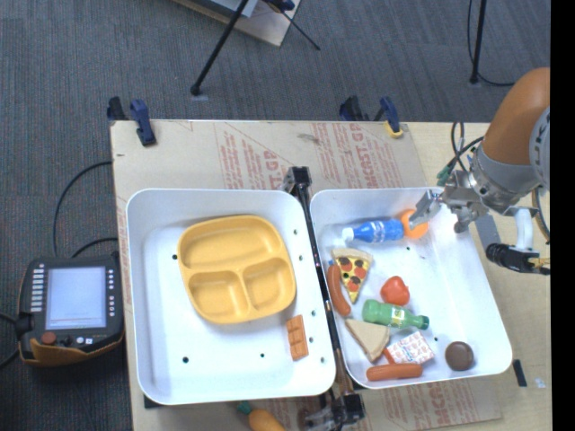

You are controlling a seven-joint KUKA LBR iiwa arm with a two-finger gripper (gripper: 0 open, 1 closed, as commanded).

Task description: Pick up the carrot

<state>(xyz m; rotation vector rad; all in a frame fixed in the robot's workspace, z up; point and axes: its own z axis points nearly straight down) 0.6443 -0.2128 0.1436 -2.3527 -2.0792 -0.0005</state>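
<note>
An orange carrot-like piece (415, 224) sits in the right bin (476, 268) near its far wall, touching the cap end of a blue bottle (375, 232). My gripper (432, 207) hangs right at that piece's upper right side, low over the bin. The view is too small to tell whether the piece is between the fingers. Another orange carrot shape (260, 418) lies on the bench in front of the bins, outside both.
The right bin also holds a pizza slice (352, 271), a sausage (339, 291), a red tomato (394, 290), a green bottle (393, 314), a bread wedge (367, 337) and a brown ball (459, 356). The left bin (153, 348) holds a yellow divided plate (237, 268) and an orange block (296, 338).
</note>
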